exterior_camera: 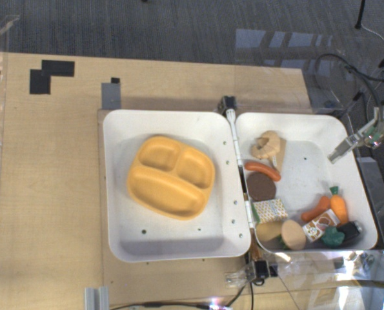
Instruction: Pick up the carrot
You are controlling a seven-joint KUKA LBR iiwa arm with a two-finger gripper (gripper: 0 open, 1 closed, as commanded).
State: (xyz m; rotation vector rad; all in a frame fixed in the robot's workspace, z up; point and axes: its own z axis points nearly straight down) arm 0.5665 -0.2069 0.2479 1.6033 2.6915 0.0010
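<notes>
Carrot (pixel 337 206) orange, stubby, green top, upright-ish in right bin (pixel 308 131) near its right wall, touching a smaller carrot piece (pixel 316 208), pincer (pixel 342 150) above bin's right edge, open/closed state unclear

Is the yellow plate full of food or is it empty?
Empty. The yellow plate lies in the left bin with all its compartments bare. The carrot and other toy food lie in the right bin.

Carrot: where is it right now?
The carrot lies in the right bin, near its right wall toward the front, beside a small carton and a green toy.
</notes>
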